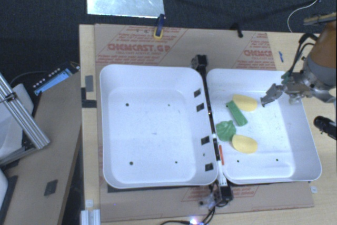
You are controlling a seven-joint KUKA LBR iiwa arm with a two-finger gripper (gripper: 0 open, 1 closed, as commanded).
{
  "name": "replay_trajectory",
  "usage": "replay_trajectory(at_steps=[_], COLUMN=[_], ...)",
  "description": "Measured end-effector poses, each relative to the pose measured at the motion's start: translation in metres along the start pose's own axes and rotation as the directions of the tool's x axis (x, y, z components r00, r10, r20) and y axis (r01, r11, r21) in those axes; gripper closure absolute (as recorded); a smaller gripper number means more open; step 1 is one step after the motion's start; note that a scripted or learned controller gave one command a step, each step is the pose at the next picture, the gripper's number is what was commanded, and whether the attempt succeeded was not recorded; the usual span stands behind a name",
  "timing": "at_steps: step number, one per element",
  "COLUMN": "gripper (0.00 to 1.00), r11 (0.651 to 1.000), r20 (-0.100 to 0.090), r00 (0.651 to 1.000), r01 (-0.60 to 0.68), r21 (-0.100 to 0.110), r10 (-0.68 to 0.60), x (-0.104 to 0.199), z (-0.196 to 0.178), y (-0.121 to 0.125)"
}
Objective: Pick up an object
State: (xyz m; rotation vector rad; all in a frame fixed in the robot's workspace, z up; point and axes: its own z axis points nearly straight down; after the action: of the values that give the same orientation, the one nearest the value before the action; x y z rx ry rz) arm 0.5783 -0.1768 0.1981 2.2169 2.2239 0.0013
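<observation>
Best handled by choosing one item in the right bin (pixel 303 129) and closing in on it squarely: nearest to the gripper (pixel 269 97), just beyond the fingers toward the bins' shared divider, the upper yellow piece (pixel 245 103), an oval lying flat on the bin floor with nothing over it. Fingers hanging above the floor with nothing seen between them; how wide they stand, impossible to tell at this size and angle. Long axis of that yellow oval running roughly across the frame, pointing from the divider toward the fingers, so probably a grip across the short width, with the wrist turned until the closing line crosses that axis. Touching or nearly touching its far end, away from the fingers, a green bar (pixel 237 113), slanting from upper left to lower right, its long axis at a clear angle to the oval's. Worth keeping the descent centred on the oval to avoid clipping that bar. Farther from the fingers and lower in the frame, a crumpled green piece (pixel 226 129) pressed against a second yellow oval (pixel 245 143), the latter again lying crosswise. Left bin (pixel 113 113) well beyond the divider, not needed for this step.
</observation>
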Motion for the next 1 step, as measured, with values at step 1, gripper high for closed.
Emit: replay_trajectory(at_steps=[1], gripper=[1.00], r11=[1.000], r20=[0.000], r00=[1.000], r01=[0.003], r21=[-0.004], r10=[-0.003], x=[0.0000], z=[-0.0113], y=[0.0010])
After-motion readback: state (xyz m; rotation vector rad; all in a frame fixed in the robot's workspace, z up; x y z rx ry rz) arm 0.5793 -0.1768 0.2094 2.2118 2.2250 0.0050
